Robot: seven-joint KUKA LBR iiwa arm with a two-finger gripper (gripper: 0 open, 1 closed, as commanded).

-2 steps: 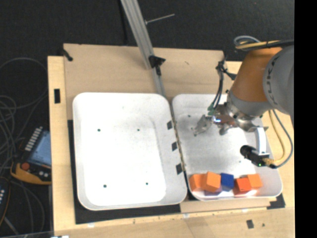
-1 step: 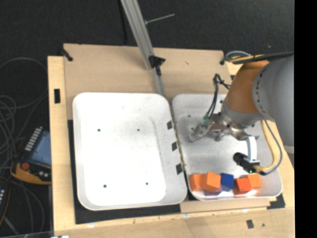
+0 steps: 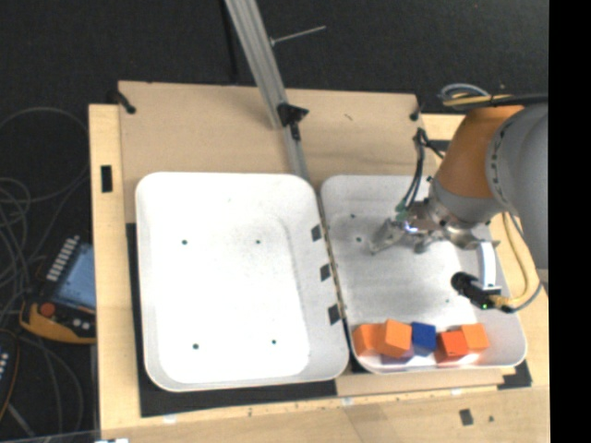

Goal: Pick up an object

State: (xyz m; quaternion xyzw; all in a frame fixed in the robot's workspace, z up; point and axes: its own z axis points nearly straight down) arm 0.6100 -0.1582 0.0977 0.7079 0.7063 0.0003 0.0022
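The left bin [image 3: 231, 275] sits beside the right bin [image 3: 369, 201], where orange and blue blocks [image 3: 420, 339] line the near wall. The gripper [image 3: 392, 236] hovers above, well apart from them; finger spread unclear

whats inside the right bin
Along the near edge of the right bin sit orange blocks and a blue block. The tool hangs over its middle; the arm covers part of the bin's right side.
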